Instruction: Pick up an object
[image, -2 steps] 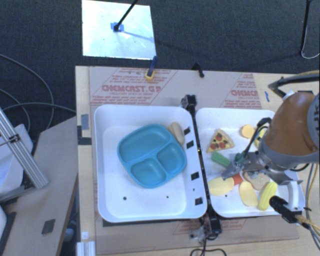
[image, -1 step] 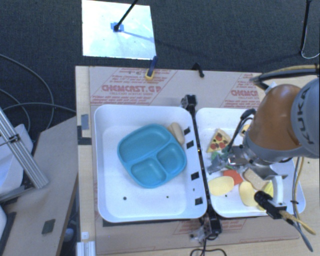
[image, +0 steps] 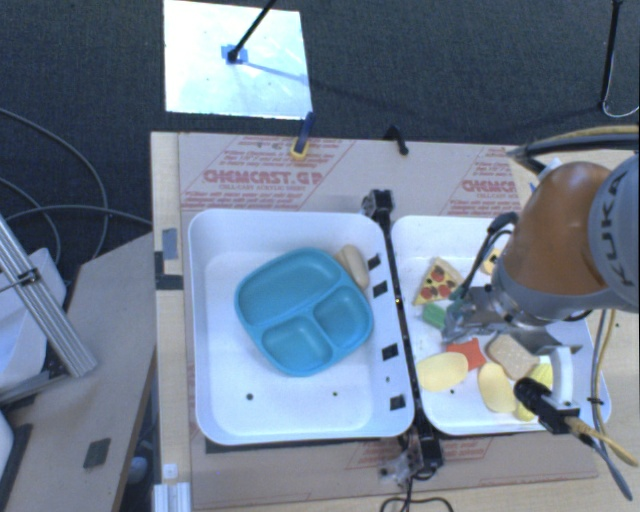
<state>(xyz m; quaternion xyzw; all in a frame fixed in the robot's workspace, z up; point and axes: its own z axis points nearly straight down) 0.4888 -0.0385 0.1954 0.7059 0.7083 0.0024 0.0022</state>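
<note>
My gripper (image: 458, 322) hangs low over the right bin (image: 440, 235), among toy food pieces. Right beside it lie a green piece (image: 433, 314), a pizza slice (image: 437, 281) and a red-orange piece (image: 466, 354). A pale yellow round piece (image: 441, 372), a yellow piece (image: 494, 388) and a tan slice (image: 511, 355) lie nearer the bin's front. The arm's wrist hides the fingertips, so nothing shows between them.
The left bin (image: 225, 395) bears a blue divided plate (image: 302, 310) with a tan bread-like piece (image: 353, 265) at its far right edge. A black clip divider (image: 388, 300) runs between the bins. The arm's bulky orange and grey body (image: 565, 240) overhangs the right bin's right side.
</note>
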